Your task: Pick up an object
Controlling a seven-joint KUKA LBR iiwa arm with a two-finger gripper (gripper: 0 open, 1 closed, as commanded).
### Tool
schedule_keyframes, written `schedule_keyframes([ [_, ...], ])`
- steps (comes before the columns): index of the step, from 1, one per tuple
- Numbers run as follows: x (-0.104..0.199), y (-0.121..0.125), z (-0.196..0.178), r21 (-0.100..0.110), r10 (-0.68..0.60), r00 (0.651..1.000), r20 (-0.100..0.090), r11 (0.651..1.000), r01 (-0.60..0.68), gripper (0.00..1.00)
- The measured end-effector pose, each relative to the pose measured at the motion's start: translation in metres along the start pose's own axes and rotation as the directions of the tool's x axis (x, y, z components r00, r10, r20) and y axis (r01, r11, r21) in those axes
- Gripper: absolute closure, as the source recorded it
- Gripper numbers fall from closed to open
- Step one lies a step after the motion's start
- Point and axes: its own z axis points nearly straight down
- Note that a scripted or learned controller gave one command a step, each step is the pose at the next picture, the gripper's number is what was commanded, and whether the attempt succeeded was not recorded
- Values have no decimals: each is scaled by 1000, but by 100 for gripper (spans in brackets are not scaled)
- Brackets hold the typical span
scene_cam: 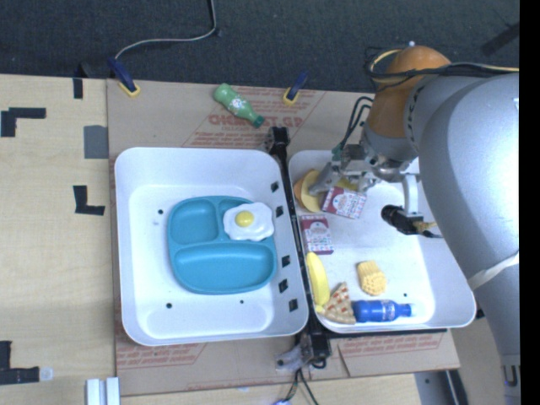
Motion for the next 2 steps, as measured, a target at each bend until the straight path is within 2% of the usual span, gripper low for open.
schedule_keyframes([
  [1, 5, 0, -1, -2, 2, 1000, 9, 1000, -2, 0],
  [2, 10, -1, -7, 2, 2, 1000, 1, 1000, -2, 100],
])
